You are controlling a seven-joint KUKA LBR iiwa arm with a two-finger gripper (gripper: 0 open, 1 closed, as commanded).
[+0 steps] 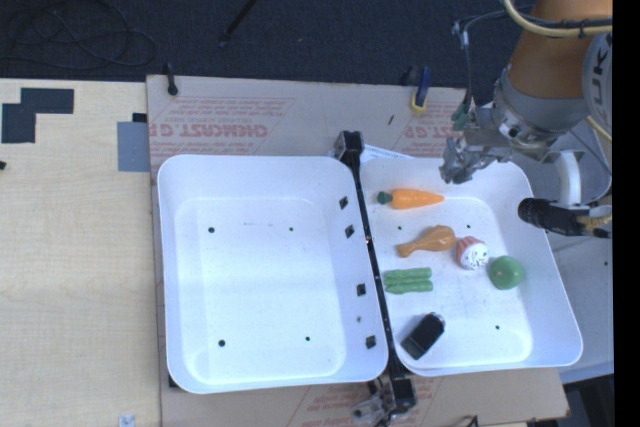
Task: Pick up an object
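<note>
The jaws cannot be read as wide or narrow from this slanted look; the dark two-finger gripper (458, 165) is hanging over the far edge of the right-hand shallow white bin (545, 310), with nothing showing between its tips. Just below and to the left of the jaws, an orange toy carrot with a green stem (410, 199) is lying inside that bin. Farther from the jaws, a tan toy drumstick (428, 241) is resting near a small red-and-white ball (472, 254) and a round green toy (506, 272). Beyond those, a green ridged bean-pod toy (408, 281) is lying flat. Farthest from the jaws, a flat black block (423, 335) is sitting tilted near the bin's front edge.
</note>
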